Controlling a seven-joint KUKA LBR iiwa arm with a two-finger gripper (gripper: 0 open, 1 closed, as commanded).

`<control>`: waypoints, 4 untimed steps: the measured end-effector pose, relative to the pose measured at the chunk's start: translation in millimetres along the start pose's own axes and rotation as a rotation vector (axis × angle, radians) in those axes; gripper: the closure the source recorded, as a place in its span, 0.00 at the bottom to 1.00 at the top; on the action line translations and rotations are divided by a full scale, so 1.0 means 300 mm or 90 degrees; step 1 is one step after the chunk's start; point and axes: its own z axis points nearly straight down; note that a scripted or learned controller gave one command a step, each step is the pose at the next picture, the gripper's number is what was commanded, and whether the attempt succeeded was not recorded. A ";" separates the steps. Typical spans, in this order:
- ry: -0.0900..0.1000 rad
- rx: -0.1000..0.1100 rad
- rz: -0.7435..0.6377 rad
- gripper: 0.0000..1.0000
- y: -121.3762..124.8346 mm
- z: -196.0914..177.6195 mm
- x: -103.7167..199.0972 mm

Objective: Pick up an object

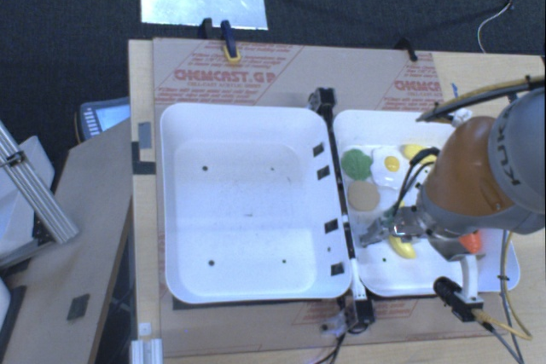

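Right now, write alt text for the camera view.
A grey and orange robot arm reaches from the right into the right bin, its gripper low beside a yellow banana-shaped toy, near a tan round piece, a green toy and a fried-egg toy. The left bin sits alongside.

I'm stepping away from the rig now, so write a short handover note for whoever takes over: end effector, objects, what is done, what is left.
End effector: low in the right bin, at its left side; finger state cannot be told, nothing seen held.
Objects, all in the right bin: green item, white and yellow item, tan round item, yellow item next to the end effector, orange item partly hidden by the arm.
Done: arm lowered among the objects.
Left: grasp one and lift it.
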 end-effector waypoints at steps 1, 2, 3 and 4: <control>0.001 -0.003 -0.003 1.00 0.006 -0.051 0.011; 0.000 -0.014 -0.008 1.00 0.132 -0.548 0.083; 0.002 -0.002 -0.008 1.00 0.128 -0.491 0.235; 0.002 -0.009 -0.008 1.00 0.126 -0.848 0.347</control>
